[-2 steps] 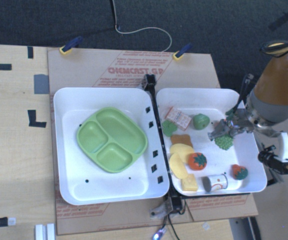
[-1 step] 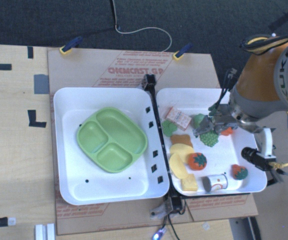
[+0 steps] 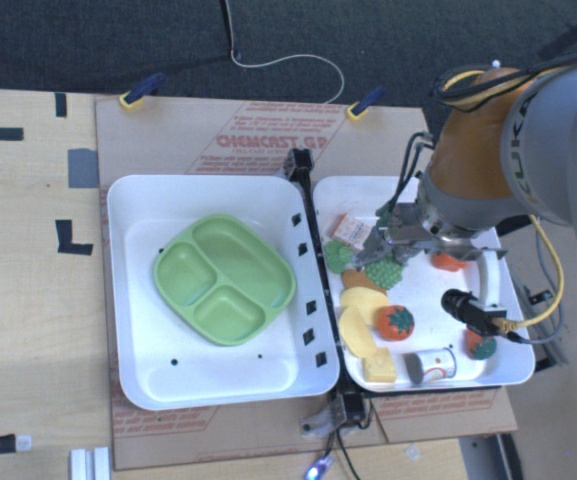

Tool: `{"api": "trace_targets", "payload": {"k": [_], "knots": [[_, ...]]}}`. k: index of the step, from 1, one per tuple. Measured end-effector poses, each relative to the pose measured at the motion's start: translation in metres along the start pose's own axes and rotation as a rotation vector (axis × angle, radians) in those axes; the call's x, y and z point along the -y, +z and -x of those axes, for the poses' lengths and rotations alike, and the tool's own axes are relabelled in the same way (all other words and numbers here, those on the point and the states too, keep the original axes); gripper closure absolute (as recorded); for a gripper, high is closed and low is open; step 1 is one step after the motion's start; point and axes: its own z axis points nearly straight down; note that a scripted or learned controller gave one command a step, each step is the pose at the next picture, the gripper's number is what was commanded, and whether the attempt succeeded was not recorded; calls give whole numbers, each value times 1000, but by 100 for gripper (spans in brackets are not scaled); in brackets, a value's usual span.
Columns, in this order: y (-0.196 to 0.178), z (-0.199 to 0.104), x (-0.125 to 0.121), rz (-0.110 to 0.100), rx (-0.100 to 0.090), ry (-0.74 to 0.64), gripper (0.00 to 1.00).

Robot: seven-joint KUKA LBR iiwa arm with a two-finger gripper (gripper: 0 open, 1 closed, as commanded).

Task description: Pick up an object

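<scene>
My gripper [image 3: 388, 248] hangs low in the right bin [image 3: 513, 373], at its upper middle, under the grey and orange arm [image 3: 488, 158]. Right beneath it lies a green leafy toy [image 3: 388, 271]; the view does not show whether the two touch. A second green toy [image 3: 339, 258] and a small printed packet [image 3: 350, 228] lie just to the left. In front of them are an orange-brown piece [image 3: 362, 281], a yellow banana [image 3: 356, 323], a red tomato [image 3: 396, 322], a yellow wedge [image 3: 379, 369] and a small can [image 3: 434, 365].
The left bin [image 3: 133, 368] holds a green divided plate [image 3: 225, 279]. A red item [image 3: 449, 262] and a small red-and-green item [image 3: 482, 346] lie at the right bin's right side, near a black fitting with a yellow cable [image 3: 473, 314]. A divider [image 3: 313, 268] separates the bins.
</scene>
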Motion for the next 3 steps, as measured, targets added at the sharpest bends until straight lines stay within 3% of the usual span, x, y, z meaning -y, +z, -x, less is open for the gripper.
{"api": "trace_targets", "payload": {"k": [1, 2, 3], "knots": [[7, -56, -11, 0, 0, -1, 100], [-10, -97, -25, 2, 0, -1, 100], [-20, -122, -33, 2, 0, 2, 100]]}}
